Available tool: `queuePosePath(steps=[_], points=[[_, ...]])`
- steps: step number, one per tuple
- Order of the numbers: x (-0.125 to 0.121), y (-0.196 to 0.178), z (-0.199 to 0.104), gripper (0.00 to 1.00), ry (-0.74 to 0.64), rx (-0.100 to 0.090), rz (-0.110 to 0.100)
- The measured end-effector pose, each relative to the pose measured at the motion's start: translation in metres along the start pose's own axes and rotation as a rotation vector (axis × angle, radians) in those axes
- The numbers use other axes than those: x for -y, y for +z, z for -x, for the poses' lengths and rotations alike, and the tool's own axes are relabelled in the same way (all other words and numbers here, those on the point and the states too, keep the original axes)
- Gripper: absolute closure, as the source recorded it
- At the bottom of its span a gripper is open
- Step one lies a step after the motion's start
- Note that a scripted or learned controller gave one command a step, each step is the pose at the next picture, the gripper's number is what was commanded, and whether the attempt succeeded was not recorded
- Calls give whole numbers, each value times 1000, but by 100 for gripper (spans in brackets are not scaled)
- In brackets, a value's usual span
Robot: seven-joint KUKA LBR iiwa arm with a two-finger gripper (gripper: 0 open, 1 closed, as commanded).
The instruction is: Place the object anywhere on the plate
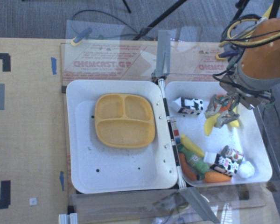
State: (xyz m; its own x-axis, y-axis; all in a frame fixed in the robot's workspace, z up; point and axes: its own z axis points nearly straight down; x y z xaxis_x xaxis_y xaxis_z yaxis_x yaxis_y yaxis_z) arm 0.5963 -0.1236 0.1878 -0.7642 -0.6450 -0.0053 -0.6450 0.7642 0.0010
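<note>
While my arm reaches in over the right bin (263, 164), I see the gripper (225, 110) low over its upper part, directly above a yellow banana-shaped toy (210, 125). I cannot tell how far its fingers are parted or whether the toy sits between them. Just left of the gripper lies a black-and-white cow toy (190, 106). Below it, toward the bin's near corner, are a yellow piece (192, 146), an orange carrot (218, 177) and a white ball (245, 171). Well to its left, in the left bin (79, 139), rests the yellow divided plate (124, 120).
</note>
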Motion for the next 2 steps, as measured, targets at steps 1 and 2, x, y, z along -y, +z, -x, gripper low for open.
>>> queuePosePath(steps=[1,2], points=[[-40,-15,60,100,-144,4,-5],[-57,-9,129,100,-201,4,-4]])
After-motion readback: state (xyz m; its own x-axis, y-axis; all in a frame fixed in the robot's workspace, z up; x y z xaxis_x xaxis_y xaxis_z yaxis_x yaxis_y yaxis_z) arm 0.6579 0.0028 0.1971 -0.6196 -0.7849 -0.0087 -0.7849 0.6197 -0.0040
